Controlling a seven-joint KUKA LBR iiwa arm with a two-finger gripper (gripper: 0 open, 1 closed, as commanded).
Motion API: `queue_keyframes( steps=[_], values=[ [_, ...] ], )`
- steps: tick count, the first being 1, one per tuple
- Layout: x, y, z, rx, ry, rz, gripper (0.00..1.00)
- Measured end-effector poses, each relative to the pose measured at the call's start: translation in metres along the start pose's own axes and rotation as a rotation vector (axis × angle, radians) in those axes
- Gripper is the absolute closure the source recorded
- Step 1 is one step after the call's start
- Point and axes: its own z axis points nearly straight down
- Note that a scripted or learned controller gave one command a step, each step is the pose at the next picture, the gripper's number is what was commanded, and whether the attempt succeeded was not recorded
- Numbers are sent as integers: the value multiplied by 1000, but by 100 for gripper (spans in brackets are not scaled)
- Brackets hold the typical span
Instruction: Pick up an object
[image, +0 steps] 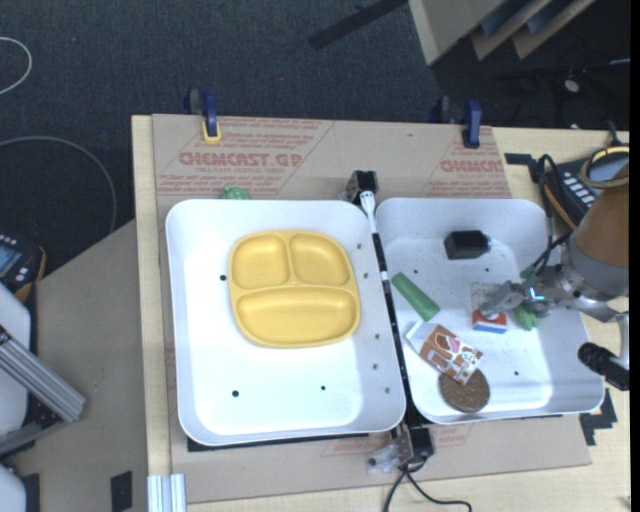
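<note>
The right bin (430, 212) holds several loose objects. A black block (467, 243) lies near its back. A green stick (414, 296) lies at its left side. A brown and white packet (449, 352) rests against a brown disc (465, 391) near the front. A small red, white and blue piece (489, 321) sits mid-bin, with a small green piece (524, 318) just to its right. My gripper (497, 296) reaches in from the right and hovers low, just behind these two small pieces. Nothing can be seen held in it.
The left bin (200, 330) holds a yellow divided plate (294, 287). The arm's grey wrist and orange band (603, 245) cover the right bin's right edge. Cables and a dark device (575, 180) lie behind the arm. Blue clamps (209, 112) hold the board's back edge.
</note>
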Motion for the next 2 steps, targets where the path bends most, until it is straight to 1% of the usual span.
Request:
queue_keyframes(
  steps=[1,2],
  values=[
    [3,105,7,21,1,-13,0],
    [2,105,-3,16,0,-8,100]
  ],
)
